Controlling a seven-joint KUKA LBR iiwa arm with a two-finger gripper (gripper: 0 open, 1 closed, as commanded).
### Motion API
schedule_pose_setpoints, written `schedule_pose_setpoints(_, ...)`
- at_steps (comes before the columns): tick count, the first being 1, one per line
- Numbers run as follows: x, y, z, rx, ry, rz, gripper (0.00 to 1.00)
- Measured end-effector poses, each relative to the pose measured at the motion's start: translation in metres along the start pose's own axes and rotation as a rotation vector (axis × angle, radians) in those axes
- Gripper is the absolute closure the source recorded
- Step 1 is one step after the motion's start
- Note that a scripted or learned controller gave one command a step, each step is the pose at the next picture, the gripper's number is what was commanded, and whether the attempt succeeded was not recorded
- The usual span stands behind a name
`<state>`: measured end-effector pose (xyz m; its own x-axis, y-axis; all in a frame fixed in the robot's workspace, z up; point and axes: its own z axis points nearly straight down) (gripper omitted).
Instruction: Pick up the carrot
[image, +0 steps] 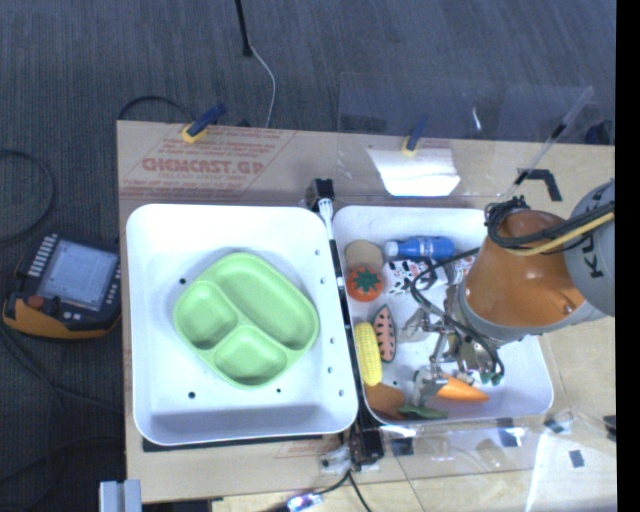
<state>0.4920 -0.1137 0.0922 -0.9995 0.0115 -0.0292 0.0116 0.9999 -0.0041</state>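
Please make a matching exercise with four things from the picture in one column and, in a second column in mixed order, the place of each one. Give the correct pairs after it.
Things:
1. green plate
2. blue bottle
3. corn cob
4. carrot

Places:
A. near edge of the right bin, below the gripper
B. far side of the right bin
C. left bin
D. along the left wall of the right bin

Pairs: 1-C, 2-B, 3-D, 4-A
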Motion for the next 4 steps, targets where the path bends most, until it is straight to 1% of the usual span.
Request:
schedule_pose_setpoints(1, -0.035, -0.089, 0.002, 0.001, 0.006, -0.073, 0.00)
schedule_pose_setpoints(2, -0.019, -0.094, 0.001, 0.002, 0.005, 0.276, 0.00)
schedule_pose_setpoints(3, -0.021, -0.093, -0.010, 0.001, 0.001, 0.277, 1.00)
schedule_pose_setpoints(4, 0.007, -0.051, -0.012, 0.004, 0.030, 0.628, 1.00)
